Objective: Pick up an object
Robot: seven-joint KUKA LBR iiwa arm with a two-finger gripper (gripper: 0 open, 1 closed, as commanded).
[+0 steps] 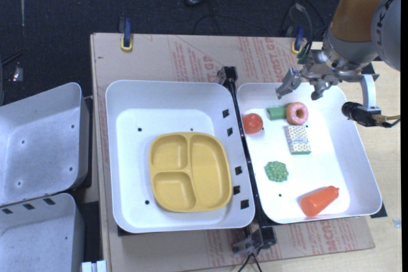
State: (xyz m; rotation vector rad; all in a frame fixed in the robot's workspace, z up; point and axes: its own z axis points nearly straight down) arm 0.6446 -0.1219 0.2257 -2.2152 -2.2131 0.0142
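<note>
Currently the two-finger gripper (299, 87) is seen with fingers spread apart, nothing between them, above the far edge of the right white bin (363, 156), where a pink-frosted ring doughnut (297, 113) lies just beside a green flat block (276, 113) and a red round tomato (253, 123).

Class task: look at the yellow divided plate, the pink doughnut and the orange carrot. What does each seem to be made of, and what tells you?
Yellow divided plate: likely moulded plastic, smooth and evenly coloured, with rounded compartment ridges.
Pink doughnut: probably plastic or rubber toy food; flat pink, tidy ring shape.
Orange carrot: likely plastic too, a uniform orange with a soft sheen. Rubber or foam cannot be ruled out.
</note>
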